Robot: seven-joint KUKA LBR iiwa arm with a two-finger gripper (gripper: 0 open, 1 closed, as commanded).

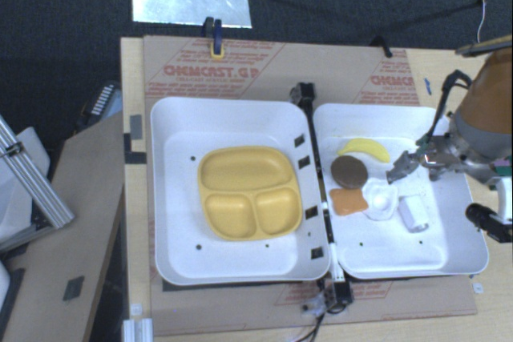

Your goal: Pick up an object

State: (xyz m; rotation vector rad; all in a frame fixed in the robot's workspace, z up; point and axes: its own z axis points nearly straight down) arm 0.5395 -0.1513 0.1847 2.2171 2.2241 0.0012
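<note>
The right bin (449, 252) holds several small things. A yellow banana (365, 147) lies near its back, with a brown round disc (349, 171) just in front of it. An orange flat piece (348, 201) sits below the disc, next to a white cup-like object (380, 200). A small white cylinder (414, 212) lies further right. My gripper (400, 167) reaches in from the right over this bin, just above the white cup-like object and to the right of the disc. Nothing can be seen held in it.
The left bin (176, 252) carries a yellow three-compartment plate (244, 192). A black clip strip (313, 172) runs between the two bins. The bins rest on a cardboard sheet (240, 68). A grey metal frame (32, 180) stands at the far left.
</note>
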